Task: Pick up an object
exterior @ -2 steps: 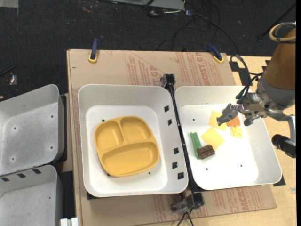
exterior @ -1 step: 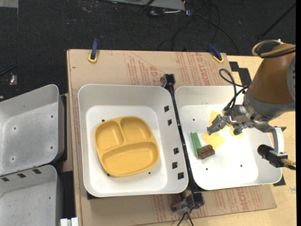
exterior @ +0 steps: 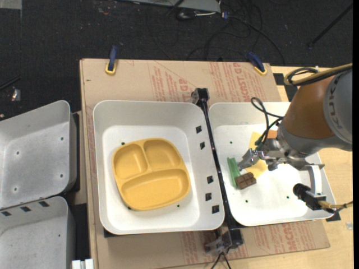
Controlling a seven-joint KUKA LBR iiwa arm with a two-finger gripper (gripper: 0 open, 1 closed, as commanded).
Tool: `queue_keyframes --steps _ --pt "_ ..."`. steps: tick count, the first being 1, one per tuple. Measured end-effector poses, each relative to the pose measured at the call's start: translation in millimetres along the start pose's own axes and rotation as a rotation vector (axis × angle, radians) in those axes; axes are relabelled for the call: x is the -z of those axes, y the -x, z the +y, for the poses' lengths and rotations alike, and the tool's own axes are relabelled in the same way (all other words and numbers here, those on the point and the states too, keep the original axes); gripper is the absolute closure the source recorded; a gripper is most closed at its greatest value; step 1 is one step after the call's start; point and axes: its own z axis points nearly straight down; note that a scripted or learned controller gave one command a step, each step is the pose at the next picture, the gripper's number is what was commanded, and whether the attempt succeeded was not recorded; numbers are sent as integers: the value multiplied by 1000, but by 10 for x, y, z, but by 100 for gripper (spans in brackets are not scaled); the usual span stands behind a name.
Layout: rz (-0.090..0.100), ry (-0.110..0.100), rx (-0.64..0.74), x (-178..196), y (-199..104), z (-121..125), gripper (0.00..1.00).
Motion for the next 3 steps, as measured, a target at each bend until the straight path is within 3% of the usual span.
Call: queue_keyframes --steps 1,2,3 --pt "-1 9 -1 -359 -1 13 0" --pt "-1 13 -2 -231 -5 28 100" --pt "-3 11 2 282 91 81 100"
